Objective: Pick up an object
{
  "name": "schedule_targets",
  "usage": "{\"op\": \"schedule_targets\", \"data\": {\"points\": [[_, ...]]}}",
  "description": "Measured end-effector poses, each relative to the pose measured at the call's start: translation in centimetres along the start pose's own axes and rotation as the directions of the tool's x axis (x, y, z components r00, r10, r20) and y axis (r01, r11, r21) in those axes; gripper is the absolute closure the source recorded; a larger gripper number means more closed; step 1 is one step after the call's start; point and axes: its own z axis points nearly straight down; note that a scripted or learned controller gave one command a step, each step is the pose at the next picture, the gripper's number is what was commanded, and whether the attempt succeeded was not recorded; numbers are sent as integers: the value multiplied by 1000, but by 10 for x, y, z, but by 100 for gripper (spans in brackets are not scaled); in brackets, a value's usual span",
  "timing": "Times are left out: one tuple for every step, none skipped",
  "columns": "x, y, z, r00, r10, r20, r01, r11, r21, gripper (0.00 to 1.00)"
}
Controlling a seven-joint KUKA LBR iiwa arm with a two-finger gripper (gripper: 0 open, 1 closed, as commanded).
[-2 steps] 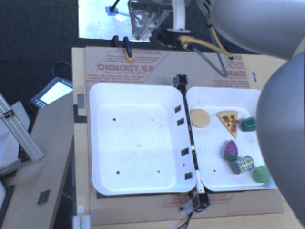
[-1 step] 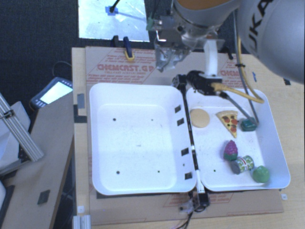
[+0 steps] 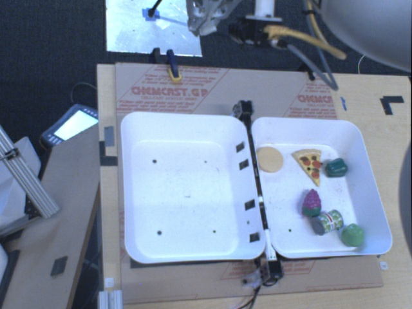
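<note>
Hovering high beyond the bins' far edge, my pincer (image 3: 205, 15) is too blurred for me to tell its state. Well below it, toward my arm's side, the small can (image 3: 328, 222) lies tilted in the right bin (image 3: 370, 172), touching the purple grapes (image 3: 311, 202). I judge it light, stiff and slippery, best taken across its round body.

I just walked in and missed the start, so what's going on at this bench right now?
A robot arm is set to pick up an object, but nothing is being handled yet. Its gripper is at the far side of the bench, away from both bins. The right bin contains a tan disc, a pizza slice, a dark green piece, a purple piece, a small can and a green ball.
</note>
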Motion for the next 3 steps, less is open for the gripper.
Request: {"op": "schedule_targets", "data": {"points": [[-17,22,202,1000,8,10,-8,1000,24,100],[-3,33,15,1000,2,-2,-2,1000,-8,100],[-58,-22,188,1000,11,11,-11,999,31,100]]}}
